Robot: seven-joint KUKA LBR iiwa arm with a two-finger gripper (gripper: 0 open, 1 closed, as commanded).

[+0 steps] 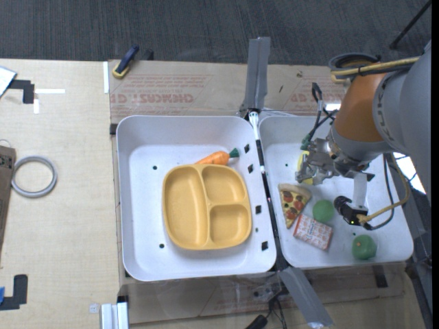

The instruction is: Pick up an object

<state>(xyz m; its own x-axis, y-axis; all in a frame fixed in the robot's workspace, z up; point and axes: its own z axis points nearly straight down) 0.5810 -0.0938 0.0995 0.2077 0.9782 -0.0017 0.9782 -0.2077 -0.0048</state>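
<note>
The small yellow object (302,162) lies at about ten o'clock in the right-hand shallow white bin (280,149), partly hidden by the gripper (316,168), so its shape is hard to make out. The gripper hangs right beside or over it, at its four o'clock. Whether the gripper is open or closed cannot be told from this slanted view, and nothing can be seen held in it.

Just at six o'clock from the gripper lies a toy pizza slice with red topping (293,204), pointing toward the bin's near edge. Beside it, at its three o'clock, sits a round green piece (323,210), and a flat red-and-white packet (313,232) touches the pizza's lower tip. A green ball-shaped fruit (364,247) rests at five o'clock in the same bin, apart from the rest.

The left white bin (137,149) holds a yellow three-compartment plastic plate (206,208), with an orange toy carrot (214,158) at the plate's twelve o'clock edge. Out on the tan counter (55,252), at nine o'clock, lies a grey roll of tape (32,176).

The step in hand looks like the approach or descent onto a target. The next move calls for a firm closing on one item, the yellow object or the pizza slice, then a straight lift clear of the neighbours.
</note>
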